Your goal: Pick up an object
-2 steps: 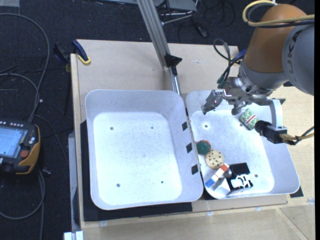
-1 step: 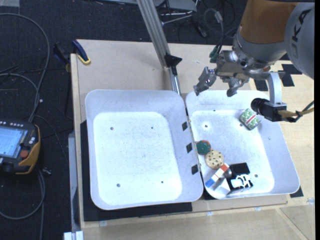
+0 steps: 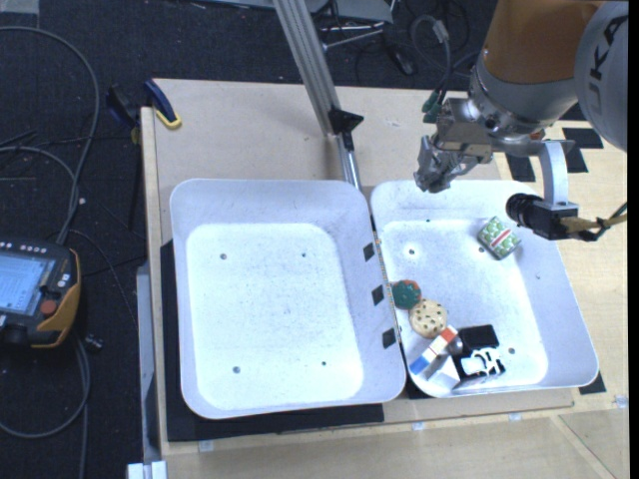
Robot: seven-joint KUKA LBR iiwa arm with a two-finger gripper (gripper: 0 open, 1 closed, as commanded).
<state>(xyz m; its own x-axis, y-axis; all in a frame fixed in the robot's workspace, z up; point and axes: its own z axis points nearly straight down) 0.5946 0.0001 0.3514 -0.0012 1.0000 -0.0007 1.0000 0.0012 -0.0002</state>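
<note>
My gripper (image 3: 436,178) hangs over the far edge of the right bin (image 3: 529,297), well above its floor, with nothing visible between its fingers. A small green and white patterned block (image 3: 497,237) lies to its right near the bin's far side. Near the bin's front left sit a dark green round piece (image 3: 406,293), a tan spotted cookie-like disc (image 3: 427,317), a red, white and blue item (image 3: 435,354), and a black and white object (image 3: 479,352). All of these lie apart from the gripper.
The left bin (image 3: 270,307) stands beside the right one, separated by a ridge with black clips (image 3: 377,292). A slanted metal bar (image 3: 310,58) rises behind the bins. A handheld controller (image 3: 35,287) lies off the bench at left.
</note>
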